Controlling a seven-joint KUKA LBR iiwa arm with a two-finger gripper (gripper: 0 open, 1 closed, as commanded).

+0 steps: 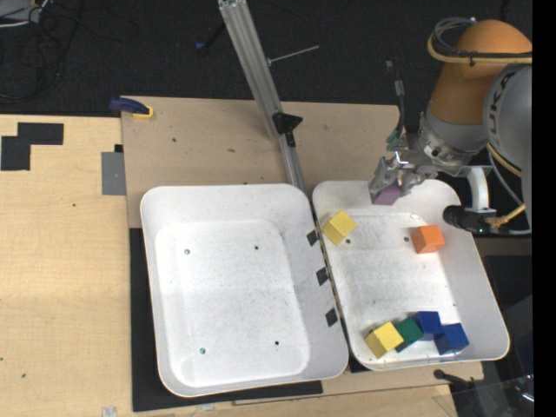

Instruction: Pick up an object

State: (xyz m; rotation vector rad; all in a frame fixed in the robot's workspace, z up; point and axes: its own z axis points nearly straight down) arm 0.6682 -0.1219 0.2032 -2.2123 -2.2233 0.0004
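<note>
At one o'clock over the right bin (486, 302), the gripper (388, 183) has closed on a purple block (387, 194). An orange block (426, 239) lies near it, at four o'clock.

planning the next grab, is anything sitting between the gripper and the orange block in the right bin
Nothing visible does. The gripper is at the far edge of the right bin, by a purple block. The orange block lies apart, with bare bin floor between them.

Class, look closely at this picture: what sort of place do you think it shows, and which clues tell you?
Probably a robotics lab: a robot arm reaches over two white bins holding small coloured blocks, with loose cables behind the bench.
</note>
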